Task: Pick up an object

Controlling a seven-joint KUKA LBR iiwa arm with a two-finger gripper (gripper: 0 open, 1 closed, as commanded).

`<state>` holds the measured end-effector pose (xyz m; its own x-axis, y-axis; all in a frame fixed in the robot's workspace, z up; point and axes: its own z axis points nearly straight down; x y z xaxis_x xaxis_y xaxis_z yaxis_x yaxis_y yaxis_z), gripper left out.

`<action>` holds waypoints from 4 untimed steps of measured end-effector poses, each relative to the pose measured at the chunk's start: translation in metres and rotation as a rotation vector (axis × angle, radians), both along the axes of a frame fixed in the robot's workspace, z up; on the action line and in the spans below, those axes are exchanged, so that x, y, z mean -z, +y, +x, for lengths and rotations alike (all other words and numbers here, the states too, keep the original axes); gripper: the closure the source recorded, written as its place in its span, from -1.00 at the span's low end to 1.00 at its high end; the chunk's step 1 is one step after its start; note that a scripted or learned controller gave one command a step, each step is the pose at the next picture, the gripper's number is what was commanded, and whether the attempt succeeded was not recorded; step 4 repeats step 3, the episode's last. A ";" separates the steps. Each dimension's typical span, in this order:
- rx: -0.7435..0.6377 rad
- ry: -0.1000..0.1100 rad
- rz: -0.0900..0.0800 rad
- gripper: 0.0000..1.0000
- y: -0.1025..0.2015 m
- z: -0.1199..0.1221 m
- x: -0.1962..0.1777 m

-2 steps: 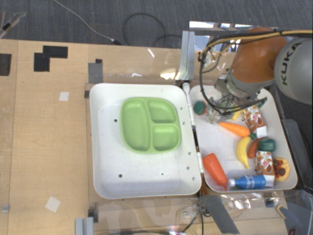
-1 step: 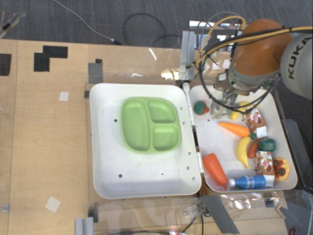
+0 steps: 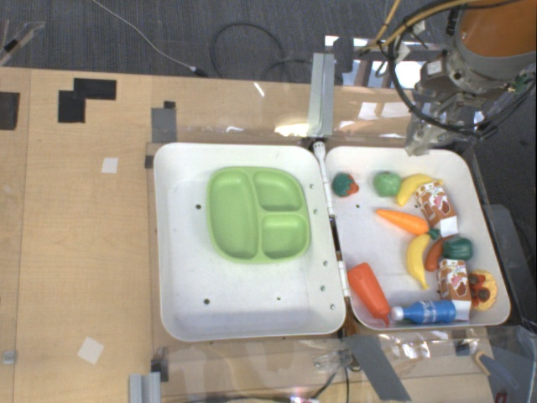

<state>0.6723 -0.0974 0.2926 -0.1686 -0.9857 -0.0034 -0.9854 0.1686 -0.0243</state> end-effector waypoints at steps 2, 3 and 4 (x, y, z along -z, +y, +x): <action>-0.109 0.026 0.004 1.00 0.010 -0.186 0.169; -0.043 0.007 0.004 1.00 0.097 -0.182 0.072; -0.043 0.007 0.004 1.00 0.097 -0.182 0.072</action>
